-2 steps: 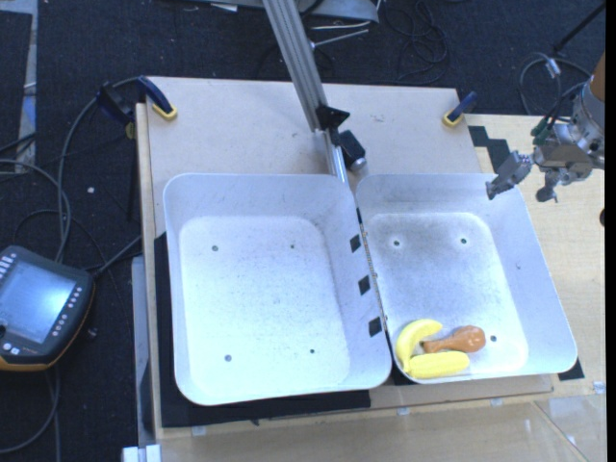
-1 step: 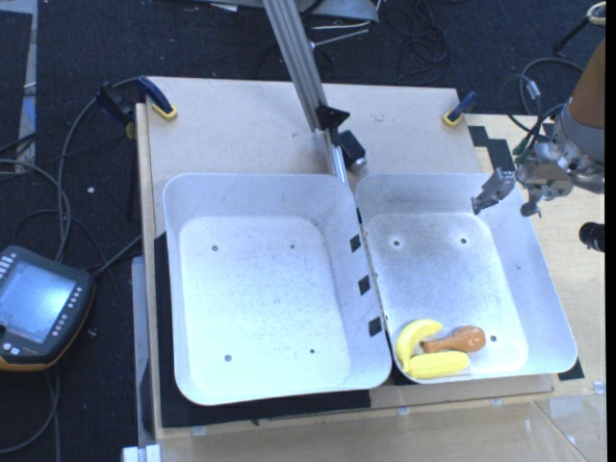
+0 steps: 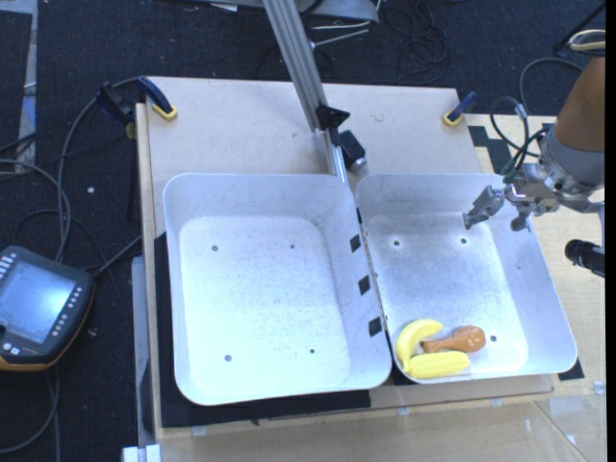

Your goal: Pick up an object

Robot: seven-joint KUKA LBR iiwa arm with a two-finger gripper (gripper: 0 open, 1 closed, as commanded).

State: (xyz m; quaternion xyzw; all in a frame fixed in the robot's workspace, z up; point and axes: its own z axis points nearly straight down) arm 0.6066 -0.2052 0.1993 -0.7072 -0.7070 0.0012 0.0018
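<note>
In the right bin [image 3: 510, 258], near its front edge, lie a curved yellow banana [image 3: 416, 336], an orange-brown drumstick-shaped toy [image 3: 456, 339] and a yellow block [image 3: 440, 364], all touching one another. My gripper [image 3: 499, 210] hangs over the bin's back right part, well behind these objects. Its two fingers stand apart with nothing between them.
The left bin [image 3: 192, 258] sits beside the right one, with a raised divider [image 3: 364, 258] between them. A slanted metal pole [image 3: 298, 56] rises behind the bins. A teach pendant [image 3: 38, 301] lies off the bench to the left.
</note>
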